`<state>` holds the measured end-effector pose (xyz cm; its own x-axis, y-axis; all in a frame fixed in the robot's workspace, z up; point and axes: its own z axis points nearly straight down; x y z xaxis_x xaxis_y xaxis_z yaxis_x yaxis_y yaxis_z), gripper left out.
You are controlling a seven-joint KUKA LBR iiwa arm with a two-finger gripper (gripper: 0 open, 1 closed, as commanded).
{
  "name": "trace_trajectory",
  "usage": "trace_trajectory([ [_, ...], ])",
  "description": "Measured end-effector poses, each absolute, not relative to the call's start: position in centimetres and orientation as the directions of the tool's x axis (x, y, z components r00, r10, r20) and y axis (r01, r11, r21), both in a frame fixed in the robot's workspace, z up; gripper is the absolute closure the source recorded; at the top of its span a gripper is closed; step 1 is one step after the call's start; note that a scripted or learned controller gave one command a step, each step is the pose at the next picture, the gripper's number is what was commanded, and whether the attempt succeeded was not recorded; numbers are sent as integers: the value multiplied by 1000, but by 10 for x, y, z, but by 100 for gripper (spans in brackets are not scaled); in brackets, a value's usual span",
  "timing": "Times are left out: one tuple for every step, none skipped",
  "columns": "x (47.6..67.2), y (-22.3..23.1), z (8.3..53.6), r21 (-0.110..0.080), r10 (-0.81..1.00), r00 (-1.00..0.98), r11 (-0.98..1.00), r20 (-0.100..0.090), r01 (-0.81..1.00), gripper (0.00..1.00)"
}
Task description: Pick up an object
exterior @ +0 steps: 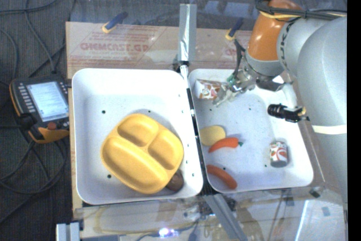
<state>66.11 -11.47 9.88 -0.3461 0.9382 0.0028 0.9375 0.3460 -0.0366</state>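
A: Nearest us, by the front wall of the right bin (304, 178), we have a red sausage (221, 176). Farther back from that wall come a carrot (224, 144) touching a pale potato-like piece (212, 134), and a small can (278, 153) off to the right.

B: And the gripper (232, 87)?

A: At the bin's back left corner, right beside a small red-and-white packet (207, 90). We cannot tell whether it is spread or pinching; nothing shows plainly held.

B: So we judge the packet is the target. What worries us?

A: 2 things. It sits close to the bin's wall and the divider (186, 42), so we could strike the wall or shove the packet into the corner. It also looks thin and flat, so it may slip out.

B: The yellow tray (142, 152) in the left bin (84, 121) is well apart.
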Motion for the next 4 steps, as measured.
trace_trajectory([
  [669,-82,237,0,876,-482,482,-5,876,100],
  [669,-82,237,-1,876,-482,482,-4,876,0],
  [617,-125,175,-3,918,-396,396,-2,918,0],
  [549,-114,90,10,903,-430,430,-6,903,0],
])
